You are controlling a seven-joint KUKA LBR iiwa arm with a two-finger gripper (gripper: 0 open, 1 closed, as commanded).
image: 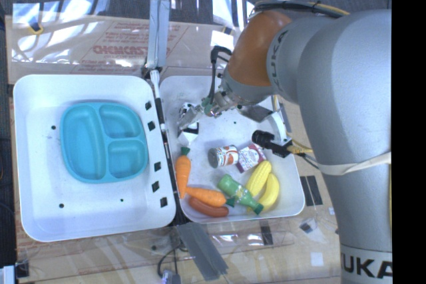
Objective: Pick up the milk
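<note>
The milk (pixel 251 157) is a small white and red carton lying on its side in the middle of the right bin (pixel 287 201), between a tin can (pixel 223 156) and two bananas (pixel 264 183). My gripper (pixel 188 116) hangs over the upper left part of that bin, near its left wall. It is to the left of the milk and a little farther back, with a gap between them. Nothing of the milk is hidden.
Two carrots (pixel 183 173), a brown sausage (pixel 208 209) and a green bottle (pixel 238 193) lie along the right bin's front. A blue divided plate (pixel 103 141) sits in the left bin (pixel 33 209). The arm's grey body covers the bench's right side.
</note>
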